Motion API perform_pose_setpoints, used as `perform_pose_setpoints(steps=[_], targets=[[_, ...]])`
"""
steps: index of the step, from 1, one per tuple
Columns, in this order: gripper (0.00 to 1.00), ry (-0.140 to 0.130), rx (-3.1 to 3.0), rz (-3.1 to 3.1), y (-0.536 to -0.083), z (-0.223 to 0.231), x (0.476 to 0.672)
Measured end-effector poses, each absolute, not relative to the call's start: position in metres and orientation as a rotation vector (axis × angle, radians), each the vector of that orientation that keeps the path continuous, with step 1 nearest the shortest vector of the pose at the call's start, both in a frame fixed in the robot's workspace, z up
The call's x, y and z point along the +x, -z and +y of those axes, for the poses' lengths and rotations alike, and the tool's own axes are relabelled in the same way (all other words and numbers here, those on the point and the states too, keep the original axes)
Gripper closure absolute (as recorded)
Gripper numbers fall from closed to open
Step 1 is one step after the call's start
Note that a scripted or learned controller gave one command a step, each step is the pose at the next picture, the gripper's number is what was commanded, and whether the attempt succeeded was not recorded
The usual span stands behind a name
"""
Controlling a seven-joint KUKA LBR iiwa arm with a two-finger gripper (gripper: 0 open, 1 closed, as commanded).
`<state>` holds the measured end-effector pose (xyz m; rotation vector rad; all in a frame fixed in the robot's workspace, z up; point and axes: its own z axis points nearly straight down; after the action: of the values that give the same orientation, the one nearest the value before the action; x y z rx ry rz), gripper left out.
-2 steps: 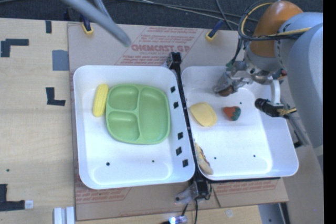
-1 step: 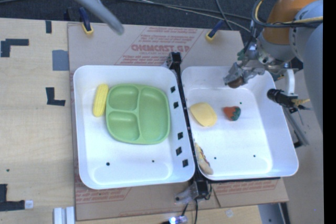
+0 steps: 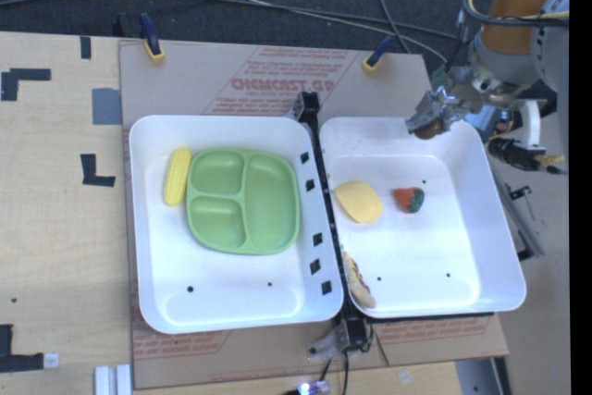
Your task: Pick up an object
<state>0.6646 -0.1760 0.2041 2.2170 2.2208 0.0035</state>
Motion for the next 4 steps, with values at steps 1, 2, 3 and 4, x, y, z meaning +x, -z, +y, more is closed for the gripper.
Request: perform_pose_setpoints(steps=[1,2,3,4], targets=[[1.0,0.001,2.218,2.228,-0.197,-0.127,0.654],[1.0,0.002,2.218,2.23,-0.191,-0.072,0.639],[1.0,0.003,2.218,2.229,-0.188,-0.026,0.629],[1.0,-0.001,2.215,2.229,-0.205,0.022,0.624]])
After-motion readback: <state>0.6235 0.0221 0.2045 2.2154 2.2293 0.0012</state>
